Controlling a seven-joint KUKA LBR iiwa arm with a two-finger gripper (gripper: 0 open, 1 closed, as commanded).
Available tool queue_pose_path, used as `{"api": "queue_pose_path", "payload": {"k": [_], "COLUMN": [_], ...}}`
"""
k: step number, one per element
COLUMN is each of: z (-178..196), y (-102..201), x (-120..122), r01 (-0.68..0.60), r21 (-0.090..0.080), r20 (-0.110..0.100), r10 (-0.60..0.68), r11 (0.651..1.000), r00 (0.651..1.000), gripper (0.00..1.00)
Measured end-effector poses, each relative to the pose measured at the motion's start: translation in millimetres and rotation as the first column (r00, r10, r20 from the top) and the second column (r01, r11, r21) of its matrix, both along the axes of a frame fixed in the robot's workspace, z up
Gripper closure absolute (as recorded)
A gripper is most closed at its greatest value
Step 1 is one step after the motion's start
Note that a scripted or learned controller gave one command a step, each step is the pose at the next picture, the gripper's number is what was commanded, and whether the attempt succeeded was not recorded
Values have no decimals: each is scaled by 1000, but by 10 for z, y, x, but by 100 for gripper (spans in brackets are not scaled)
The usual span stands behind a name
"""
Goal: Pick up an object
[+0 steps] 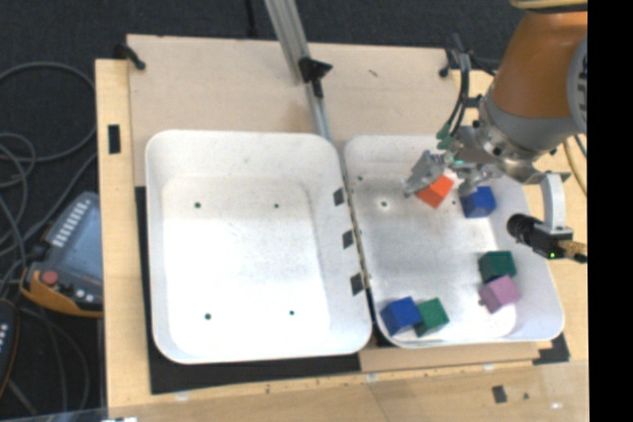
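Nearest the lens, at the front edge of the right white plastic bin (391,212), a blue cube (401,312) sits touching a dark green cube (432,315). Toward that bin's right side, a second green block (497,265) rests just behind a pale purple block (499,294). Farther back, a smaller blue block (479,203) lies just right of a small orange block (434,191). The grey two-finger gripper (432,175) is over this orange block, its jaws closed on it from either side. The left white bin (158,212) lies alongside.
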State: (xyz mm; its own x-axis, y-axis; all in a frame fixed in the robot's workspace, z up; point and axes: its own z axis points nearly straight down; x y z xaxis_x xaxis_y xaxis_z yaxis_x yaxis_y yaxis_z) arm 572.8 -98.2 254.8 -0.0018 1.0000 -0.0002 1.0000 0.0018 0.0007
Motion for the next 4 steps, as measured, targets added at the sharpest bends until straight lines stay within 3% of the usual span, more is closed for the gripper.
{"api": "queue_pose_path", "payload": {"k": [1, 2, 3, 4], "z": [-1476, -1579, -1593, -1491], "y": [-997, -1010, -761, -777], "x": [77, 608, 792, 788], "r01": [6, -1, 7, 5], "r21": [-2, 0, -1, -1], "r20": [-6, 0, -32, -31], "r10": [-6, 1, -7, -5], "r11": [1000, 1000, 1000, 1000], "r00": [1000, 1000, 999, 1000], "gripper": [0, 0, 0, 100]}}
